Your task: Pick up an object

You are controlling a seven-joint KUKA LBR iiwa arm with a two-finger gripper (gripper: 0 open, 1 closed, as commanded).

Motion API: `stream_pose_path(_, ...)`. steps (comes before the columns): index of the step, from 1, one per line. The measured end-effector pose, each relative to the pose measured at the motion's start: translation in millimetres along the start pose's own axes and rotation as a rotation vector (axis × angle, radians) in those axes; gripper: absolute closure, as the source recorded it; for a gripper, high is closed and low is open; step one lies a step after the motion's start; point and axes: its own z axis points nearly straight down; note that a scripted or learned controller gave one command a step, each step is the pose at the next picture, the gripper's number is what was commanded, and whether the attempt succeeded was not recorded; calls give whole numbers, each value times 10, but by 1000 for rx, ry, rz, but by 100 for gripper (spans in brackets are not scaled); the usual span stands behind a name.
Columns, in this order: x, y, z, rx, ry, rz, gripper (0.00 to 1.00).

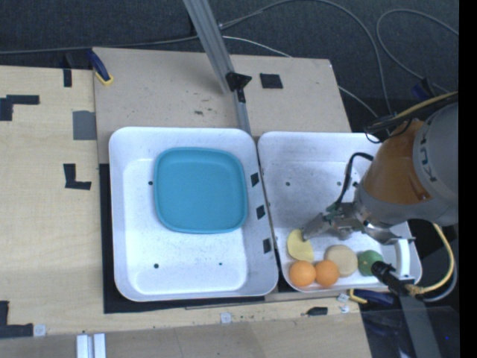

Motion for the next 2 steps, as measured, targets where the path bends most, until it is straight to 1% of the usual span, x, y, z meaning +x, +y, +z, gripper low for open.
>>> stream_pose_path(1, -5, 3, -100, -1, -1, 0, 100)
stream_pose_path(2, -30, 9, -715, 0, 0, -1, 100)
